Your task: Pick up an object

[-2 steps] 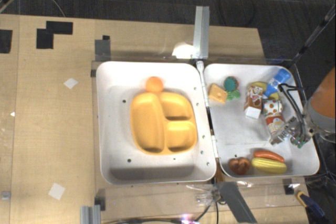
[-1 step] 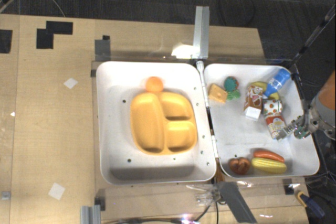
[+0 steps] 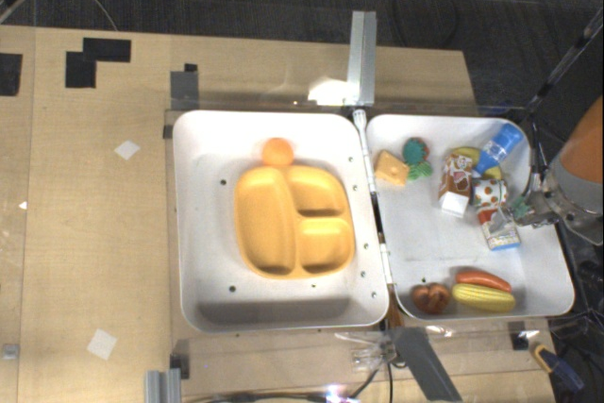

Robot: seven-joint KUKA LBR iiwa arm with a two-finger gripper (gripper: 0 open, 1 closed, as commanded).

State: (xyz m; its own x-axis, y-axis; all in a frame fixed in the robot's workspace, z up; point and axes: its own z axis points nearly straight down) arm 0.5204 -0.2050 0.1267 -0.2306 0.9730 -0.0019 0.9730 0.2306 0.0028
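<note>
The gripper (image 3: 517,214) sits low over the right bin (image 3: 425,241), at that bin's right side, and its metal tip rests on or just above a small carton (image 3: 500,231) with blue and white print. Whether the fingers are spread or closed cannot be told, and nothing shows clearly between them, so no hold can be claimed. The grey arm (image 3: 580,170) with its orange band enters from the right, above the bin's right wall.

Taking the carton as the mark: touching it on its upper left is a red and white packet (image 3: 487,194), and just left of that lies a white box (image 3: 454,203) under a brown and yellow figure packet (image 3: 460,167). Up and to the right of the packet a blue bottle (image 3: 499,146) lies tilted near the bin's top right corner. Farther left of the carton, near the bin's top left, a yellow wedge (image 3: 391,169) lies beside a green toy (image 3: 416,154). Below the carton, along the bin's bottom edge, an orange-red carrot (image 3: 483,279) lies just above a yellow corn cob (image 3: 484,298), with a brown lump (image 3: 431,298) just left of them.

Well left of the carton, the left bin (image 3: 203,203) holds a yellow divided tray (image 3: 293,220), with an orange ball (image 3: 277,151) touching the tray's upper edge.
</note>
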